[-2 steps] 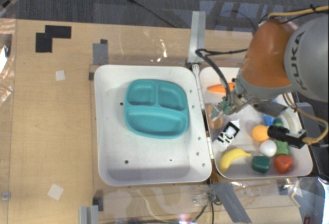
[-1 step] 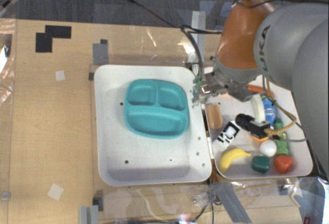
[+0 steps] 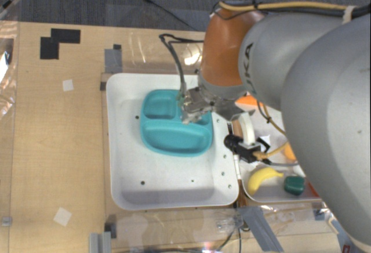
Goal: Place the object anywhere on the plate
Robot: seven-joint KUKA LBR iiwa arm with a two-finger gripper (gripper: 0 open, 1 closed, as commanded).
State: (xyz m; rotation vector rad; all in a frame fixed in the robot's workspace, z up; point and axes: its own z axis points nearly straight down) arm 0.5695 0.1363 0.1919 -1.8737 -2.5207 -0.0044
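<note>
A teal divided plate (image 3: 174, 124) lies in the left white bin (image 3: 124, 141), toward its back middle. My gripper (image 3: 191, 109) hangs over the plate's right rim, near the wall between its compartments. The grey arm with its orange band covers most of the right side. In the right bin (image 3: 255, 192) a yellow banana (image 3: 264, 177) lies at the front, with a dark green block (image 3: 294, 185) just right of it. An orange piece (image 3: 249, 102) peeks out from under the wrist.
A yellow-orange object (image 3: 288, 153) sits behind the banana, partly under the arm. The left bin's floor in front of and left of the plate is bare white. Black cables loop over the bin's back edge (image 3: 171, 43).
</note>
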